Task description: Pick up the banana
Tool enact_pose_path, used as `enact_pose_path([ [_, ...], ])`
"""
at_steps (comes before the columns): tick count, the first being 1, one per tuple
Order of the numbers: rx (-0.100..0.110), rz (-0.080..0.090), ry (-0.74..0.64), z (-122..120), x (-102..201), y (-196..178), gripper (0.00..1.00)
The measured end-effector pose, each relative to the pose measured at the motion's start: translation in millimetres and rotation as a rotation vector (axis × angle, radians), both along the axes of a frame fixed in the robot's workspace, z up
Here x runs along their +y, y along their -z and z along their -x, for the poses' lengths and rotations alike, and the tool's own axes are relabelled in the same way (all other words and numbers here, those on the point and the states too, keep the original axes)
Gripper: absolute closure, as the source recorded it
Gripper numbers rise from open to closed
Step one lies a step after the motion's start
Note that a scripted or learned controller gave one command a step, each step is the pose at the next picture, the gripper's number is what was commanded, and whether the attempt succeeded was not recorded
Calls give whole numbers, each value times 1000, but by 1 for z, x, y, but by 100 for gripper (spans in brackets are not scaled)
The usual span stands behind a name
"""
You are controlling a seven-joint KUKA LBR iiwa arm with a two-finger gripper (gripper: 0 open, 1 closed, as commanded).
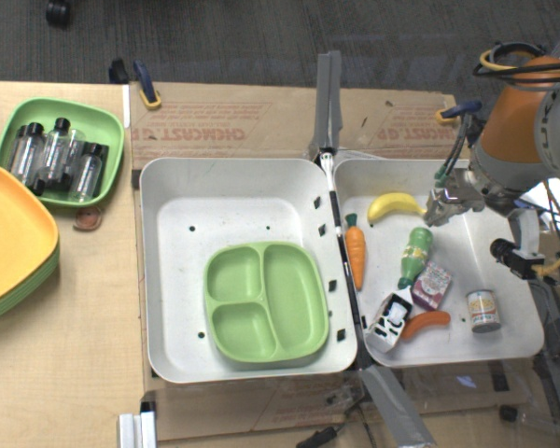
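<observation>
Nearest the camera in the right white bin (504, 348) lie a small black-and-white packet (390, 319) and, touching it, a curved orange-red sausage-shaped toy (426, 323), with a short tin can (483, 310) off to their right. A little farther in sit a pink-purple snack pouch (432, 286) and a green plastic bottle (413, 254), tilted, just beside each other. An orange toy carrot with a green top (355, 251) lies along the bin's left wall. In the left white bin (168, 278) rests a light green three-compartment plate (264, 301). Farther back in the right bin the yellow banana (394, 205) lies on the floor, curved, near the far wall. The grey two-finger gripper (438, 209) hangs just right of the banana's tip, close to it; whether its fingers are spread or closed cannot be told, and nothing shows between them. Far left on the bench stand a green tray of dark-capped vials (60, 151) and stacked orange plates (14, 241)
</observation>
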State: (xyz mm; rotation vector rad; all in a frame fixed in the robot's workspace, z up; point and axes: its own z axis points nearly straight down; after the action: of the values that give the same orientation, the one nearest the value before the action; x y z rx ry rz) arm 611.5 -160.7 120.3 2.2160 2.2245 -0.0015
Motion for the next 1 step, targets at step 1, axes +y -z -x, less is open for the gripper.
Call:
enact_pose_path([
  [1,4,-2,65,40,55,27,100],
])
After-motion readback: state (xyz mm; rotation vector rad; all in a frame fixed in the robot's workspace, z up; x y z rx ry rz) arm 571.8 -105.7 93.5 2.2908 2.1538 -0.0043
